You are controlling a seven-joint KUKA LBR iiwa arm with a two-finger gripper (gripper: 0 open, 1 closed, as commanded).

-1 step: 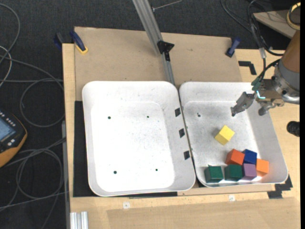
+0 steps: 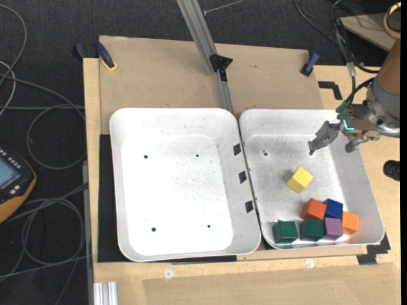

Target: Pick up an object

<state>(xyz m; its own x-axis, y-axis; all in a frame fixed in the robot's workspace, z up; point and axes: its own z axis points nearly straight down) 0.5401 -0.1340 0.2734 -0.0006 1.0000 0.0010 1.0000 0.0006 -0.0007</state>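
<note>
In the right bin [image 2: 365, 189], near the front, sit two green blocks [image 2: 299, 230], then purple [image 2: 333, 227], orange [image 2: 350, 222], red [image 2: 313, 210] and blue [image 2: 334, 207]. A yellow block [image 2: 299, 179] lies farther back. Above it, the gripper [image 2: 333, 143] hangs with fingers apart, holding nothing.

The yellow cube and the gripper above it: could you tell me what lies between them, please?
Nothing: in the camera view, only bare speckled floor of the right white bin separates the open two-finger gripper from the yellow cube.
</note>
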